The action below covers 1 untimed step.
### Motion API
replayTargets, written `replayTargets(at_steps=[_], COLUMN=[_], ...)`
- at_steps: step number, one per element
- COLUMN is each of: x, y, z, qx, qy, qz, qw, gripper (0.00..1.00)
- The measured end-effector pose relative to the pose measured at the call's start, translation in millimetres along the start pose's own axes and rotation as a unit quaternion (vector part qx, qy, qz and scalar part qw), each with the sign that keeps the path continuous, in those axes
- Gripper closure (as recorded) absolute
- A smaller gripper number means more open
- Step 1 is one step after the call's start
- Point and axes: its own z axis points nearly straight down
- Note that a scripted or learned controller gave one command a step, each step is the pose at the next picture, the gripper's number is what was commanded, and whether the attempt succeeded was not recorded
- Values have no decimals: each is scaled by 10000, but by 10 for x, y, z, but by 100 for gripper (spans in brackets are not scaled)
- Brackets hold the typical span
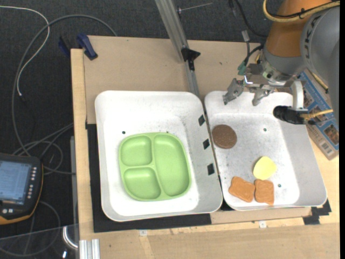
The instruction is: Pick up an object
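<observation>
- Two flat orange-brown squares (252,190) lie side by side at the near edge of the right bin (302,166).
- One pale yellow piece (264,168) sits just behind them.
- One round brown disc (224,136) lies further back.
- One green plate (155,166) (three compartments) sits in the left bin (108,144).
- The gripper (246,95) hangs over the right bin's far edge, fingers spread apart, holding nothing.

Arm (318,31): grey casing, orange band above the wrist, yellow cable looped over it. Tool (247,95): two grey metal fingers.
</observation>
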Motion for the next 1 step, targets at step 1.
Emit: replayTargets(at_steps=[1], x=[1257], y=[-467], z=[43], qx=[14], qy=[13], qz=[-34], qw=[10000], gripper=[0])
